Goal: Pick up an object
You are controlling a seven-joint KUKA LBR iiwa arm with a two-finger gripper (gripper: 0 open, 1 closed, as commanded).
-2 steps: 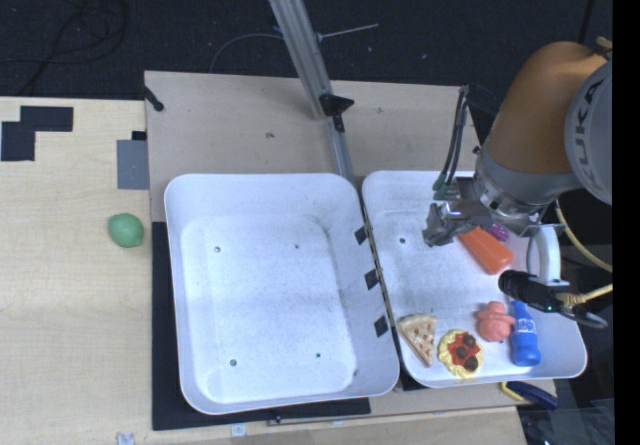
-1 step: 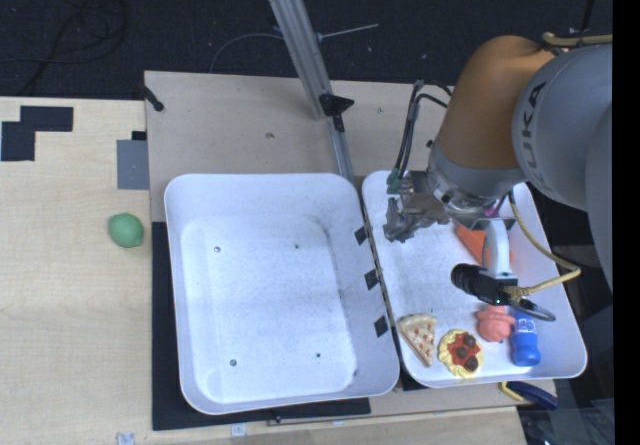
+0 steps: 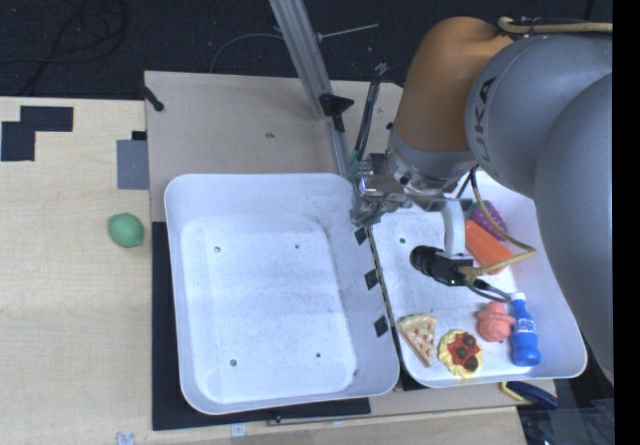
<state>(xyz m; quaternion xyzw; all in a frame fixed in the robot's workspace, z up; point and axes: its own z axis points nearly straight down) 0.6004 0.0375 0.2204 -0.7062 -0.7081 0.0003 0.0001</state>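
Hanging in the camera view over the far corner of the right bin [image 3: 560, 358], my gripper [image 3: 372, 195] sits just beside the wall shared with the left bin [image 3: 190, 203]. Whether I am spread or pressed together I cannot tell; my wrist [image 3: 432, 158] covers that.

The things to pick lie apart from me, toward the bin's near edge: a tan pizza slice [image 3: 418, 336] dotted red, a round red-and-yellow piece [image 3: 460, 351] touching it, a pink lump [image 3: 493, 321], and a blue bottle [image 3: 523, 335] with a white cap. Nearer me, toward the view's right, lie an orange piece [image 3: 488, 246] and a purple piece [image 3: 488, 223]. A green ball [image 3: 126, 230] rests on the bench [image 3: 60, 333], well beyond the left bin.
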